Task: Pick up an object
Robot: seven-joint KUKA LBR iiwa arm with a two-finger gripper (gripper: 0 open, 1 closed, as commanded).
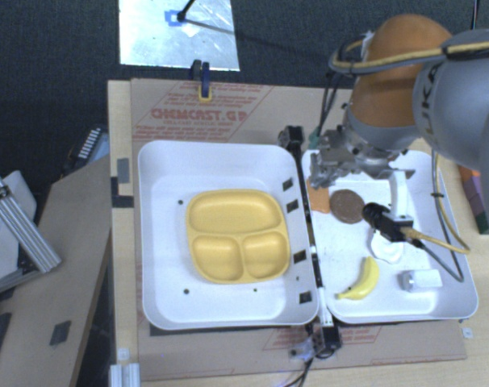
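Camera view: the arm [462, 87] leans over the right bin [438, 301], and its bulk hides the bin's far side. The jaws hang low at the bin's far left, over an orange piece [319, 201] that is partly covered. Whether they are spread or pressed together cannot be told. A brown disc [348, 205] lies just beside them. A banana [361, 280] and a white block [420, 280] lie near the front rim. A yellow tray [232, 236] sits in the left bin [160, 216].

You see the gripper [329, 174] over the right bin [450, 298], just beside a brown disc [347, 205]; banana [361, 280] lies nearer the front.
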